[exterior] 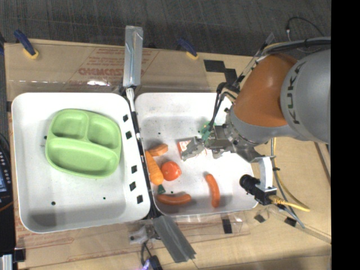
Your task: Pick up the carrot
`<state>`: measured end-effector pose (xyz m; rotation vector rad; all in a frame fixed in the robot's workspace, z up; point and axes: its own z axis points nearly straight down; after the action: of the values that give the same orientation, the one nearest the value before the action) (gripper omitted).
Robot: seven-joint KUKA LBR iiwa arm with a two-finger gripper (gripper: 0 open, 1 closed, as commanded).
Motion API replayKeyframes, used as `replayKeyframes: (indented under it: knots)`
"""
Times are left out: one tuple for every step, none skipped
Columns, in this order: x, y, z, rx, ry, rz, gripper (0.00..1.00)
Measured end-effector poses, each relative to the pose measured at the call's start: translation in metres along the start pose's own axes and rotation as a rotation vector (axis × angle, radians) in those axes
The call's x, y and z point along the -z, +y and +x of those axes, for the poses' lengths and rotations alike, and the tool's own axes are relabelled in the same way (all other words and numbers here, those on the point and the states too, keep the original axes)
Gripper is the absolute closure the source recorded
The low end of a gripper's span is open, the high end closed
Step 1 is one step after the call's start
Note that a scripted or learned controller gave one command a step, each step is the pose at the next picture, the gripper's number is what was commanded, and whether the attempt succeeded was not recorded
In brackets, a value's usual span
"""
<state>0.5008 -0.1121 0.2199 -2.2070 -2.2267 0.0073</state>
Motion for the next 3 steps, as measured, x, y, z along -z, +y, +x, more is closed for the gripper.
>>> replayKeyframes:
  knots:
    - [-0.010,-0.023,0.000,0.584,-0.001,-0.002,0.00]
    - [0.011,-0.022,0.009,0.689,-0.005,-0.007,0.00]
    - [-0.030,-0.022,0.062,0.907,-0.003,-0.004,0.00]
